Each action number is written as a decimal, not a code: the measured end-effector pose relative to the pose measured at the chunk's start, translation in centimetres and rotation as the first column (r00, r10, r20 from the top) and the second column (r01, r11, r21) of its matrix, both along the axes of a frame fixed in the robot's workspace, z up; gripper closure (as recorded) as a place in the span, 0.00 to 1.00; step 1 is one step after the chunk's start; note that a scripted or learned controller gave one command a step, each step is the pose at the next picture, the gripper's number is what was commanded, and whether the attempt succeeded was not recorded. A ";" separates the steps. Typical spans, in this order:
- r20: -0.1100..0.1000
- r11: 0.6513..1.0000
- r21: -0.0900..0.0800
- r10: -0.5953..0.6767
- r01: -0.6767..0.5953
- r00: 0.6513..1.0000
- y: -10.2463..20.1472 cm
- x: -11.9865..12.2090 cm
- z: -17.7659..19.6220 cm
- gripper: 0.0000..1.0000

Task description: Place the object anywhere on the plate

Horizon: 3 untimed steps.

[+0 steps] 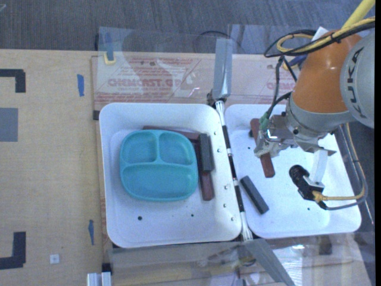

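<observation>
Plate [158,165]: teal, 3 compartments, centre-left of frame in the left bin [119,225]. Nothing lies on it, so the placing is not yet done.

Likely object: a brown stick [269,167] on the floor of the right bin [286,222], right of centre, just below the gripper [265,148].

Left to do, by my reading: grasp, lift, carry across the divider, set down on the plate.

Hard to make out:
- Cannot tell whether the gripper is open or closed, or has hold of the stick; the wrist covers the stick's upper end.
- A 2nd brown piece [255,127] just upper left of the gripper, partly hidden.
- 1 black bar [254,194] lies apart at lower left of the right bin.
- A dark block [205,152] and a brown strip [206,187] sit against the plate's right rim; whether they overlap it is unclear.
</observation>
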<state>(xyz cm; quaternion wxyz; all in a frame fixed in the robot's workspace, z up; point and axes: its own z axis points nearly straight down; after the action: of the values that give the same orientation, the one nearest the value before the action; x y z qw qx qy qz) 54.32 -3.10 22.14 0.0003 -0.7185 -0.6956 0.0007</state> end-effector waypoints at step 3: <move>-0.003 0.986 0.001 0.165 -0.165 0.986 20.3 3.1 -4.8 1.00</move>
<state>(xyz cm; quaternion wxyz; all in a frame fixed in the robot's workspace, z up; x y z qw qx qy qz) 57.44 17.24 17.32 0.0014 -0.6582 -0.7528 0.0016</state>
